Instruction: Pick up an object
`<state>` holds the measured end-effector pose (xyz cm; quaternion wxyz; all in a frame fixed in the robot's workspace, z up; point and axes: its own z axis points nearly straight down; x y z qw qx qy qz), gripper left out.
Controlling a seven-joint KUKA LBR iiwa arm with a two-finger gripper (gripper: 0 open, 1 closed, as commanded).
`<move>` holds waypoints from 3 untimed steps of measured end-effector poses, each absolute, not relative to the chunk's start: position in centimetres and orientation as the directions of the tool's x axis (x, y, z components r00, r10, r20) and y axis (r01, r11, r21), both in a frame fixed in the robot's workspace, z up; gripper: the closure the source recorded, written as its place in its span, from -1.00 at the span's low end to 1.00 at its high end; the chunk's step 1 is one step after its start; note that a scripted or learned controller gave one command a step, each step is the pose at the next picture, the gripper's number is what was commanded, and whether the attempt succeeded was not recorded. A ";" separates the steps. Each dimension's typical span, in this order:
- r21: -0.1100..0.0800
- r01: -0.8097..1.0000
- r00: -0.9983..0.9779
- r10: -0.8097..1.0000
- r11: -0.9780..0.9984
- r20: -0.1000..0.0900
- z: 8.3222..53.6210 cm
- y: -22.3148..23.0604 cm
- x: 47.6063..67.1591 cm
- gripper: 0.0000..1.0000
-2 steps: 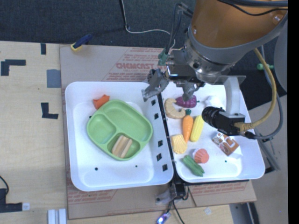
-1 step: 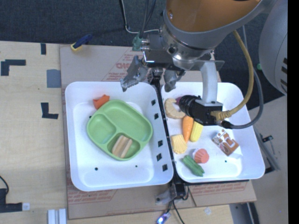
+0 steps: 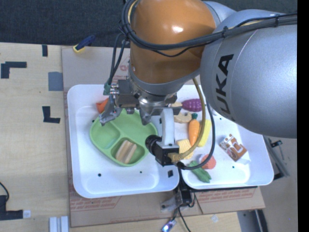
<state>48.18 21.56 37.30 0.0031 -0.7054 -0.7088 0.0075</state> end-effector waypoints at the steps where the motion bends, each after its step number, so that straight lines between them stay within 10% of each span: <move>1: -0.003 1.000 -0.002 1.000 0.002 -0.001 38.1 21.4 48.3 -1.00; 2: 0.009 1.000 -0.006 1.000 0.006 0.005 48.5 23.5 48.4 -1.00; 3: -0.011 1.000 -0.001 1.000 0.001 -0.006 37.1 23.3 48.2 -1.00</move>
